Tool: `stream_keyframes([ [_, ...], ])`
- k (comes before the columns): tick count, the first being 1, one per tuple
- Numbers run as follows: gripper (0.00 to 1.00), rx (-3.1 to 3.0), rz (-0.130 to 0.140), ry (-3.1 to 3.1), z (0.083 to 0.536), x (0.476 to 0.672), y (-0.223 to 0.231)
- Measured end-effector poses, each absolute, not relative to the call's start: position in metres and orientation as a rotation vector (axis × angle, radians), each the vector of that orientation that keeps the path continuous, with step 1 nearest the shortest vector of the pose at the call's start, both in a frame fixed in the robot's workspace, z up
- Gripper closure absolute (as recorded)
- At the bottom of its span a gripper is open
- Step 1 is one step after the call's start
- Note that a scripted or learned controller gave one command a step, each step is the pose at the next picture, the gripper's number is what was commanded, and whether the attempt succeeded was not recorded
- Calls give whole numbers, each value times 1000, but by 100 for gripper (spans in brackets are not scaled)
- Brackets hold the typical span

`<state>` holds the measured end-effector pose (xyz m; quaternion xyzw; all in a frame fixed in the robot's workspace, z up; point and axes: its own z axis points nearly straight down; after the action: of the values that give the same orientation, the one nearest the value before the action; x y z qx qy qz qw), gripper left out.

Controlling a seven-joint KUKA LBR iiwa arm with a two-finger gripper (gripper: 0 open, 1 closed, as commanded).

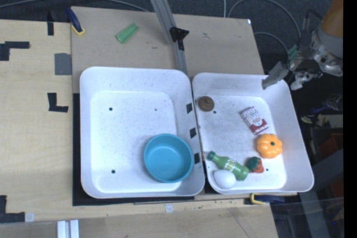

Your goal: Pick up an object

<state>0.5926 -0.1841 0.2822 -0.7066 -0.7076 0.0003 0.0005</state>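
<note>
Holding a blue bowl [168, 157], the left bin [95, 120] neighbours the toy-filled right bin [295, 136]; jaws' state unclear.

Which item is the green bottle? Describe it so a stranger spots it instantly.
Look in the right bin, along its near edge. The green bottle lies on its side there, just above a white egg; it is the one long, thin green item.

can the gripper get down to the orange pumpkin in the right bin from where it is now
Probably yes. The gripper hangs over the right bin's far right corner, and the pumpkin lies uncovered, nothing above it.
</note>
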Motion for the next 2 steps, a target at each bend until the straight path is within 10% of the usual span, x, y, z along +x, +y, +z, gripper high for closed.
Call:
stream_keyframes([
  [2,0,-2217,6,-2221,238,588,-181],
])
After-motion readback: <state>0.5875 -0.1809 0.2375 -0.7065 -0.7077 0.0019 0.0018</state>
